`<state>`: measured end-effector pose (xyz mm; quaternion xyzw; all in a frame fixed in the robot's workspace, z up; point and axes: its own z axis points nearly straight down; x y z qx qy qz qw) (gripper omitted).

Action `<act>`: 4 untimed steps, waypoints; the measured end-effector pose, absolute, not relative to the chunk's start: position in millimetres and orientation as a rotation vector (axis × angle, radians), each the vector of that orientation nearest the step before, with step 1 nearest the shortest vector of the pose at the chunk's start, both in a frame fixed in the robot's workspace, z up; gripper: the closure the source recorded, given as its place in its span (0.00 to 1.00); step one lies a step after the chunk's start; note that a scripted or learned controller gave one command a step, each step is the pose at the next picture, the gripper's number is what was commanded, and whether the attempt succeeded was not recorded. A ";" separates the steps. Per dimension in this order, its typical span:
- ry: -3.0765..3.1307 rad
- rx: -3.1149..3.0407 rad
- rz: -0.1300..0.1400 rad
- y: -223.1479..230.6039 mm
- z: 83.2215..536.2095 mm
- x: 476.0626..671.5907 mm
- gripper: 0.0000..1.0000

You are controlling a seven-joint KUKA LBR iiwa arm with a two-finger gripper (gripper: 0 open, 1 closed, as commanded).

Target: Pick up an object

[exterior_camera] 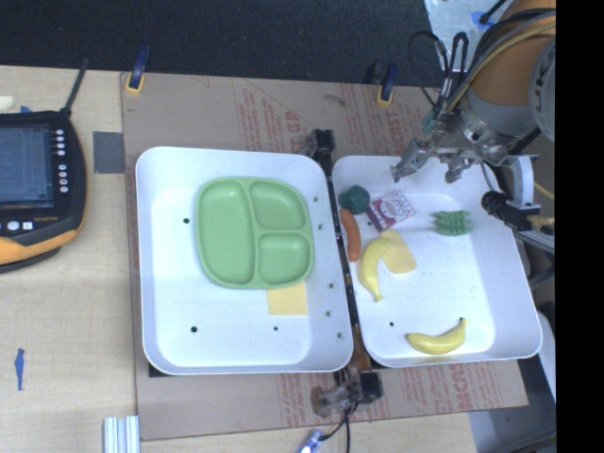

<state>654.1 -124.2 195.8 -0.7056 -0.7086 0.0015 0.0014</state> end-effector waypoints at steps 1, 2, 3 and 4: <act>-2.225 -2.214 0.008 -160.8 144.2 636.6 0.00; -2.226 -2.212 0.006 -122.1 200.4 587.1 0.00; -2.224 -2.213 0.008 -97.6 90.5 593.1 0.00; -2.218 -2.210 0.017 -96.7 90.6 640.3 0.00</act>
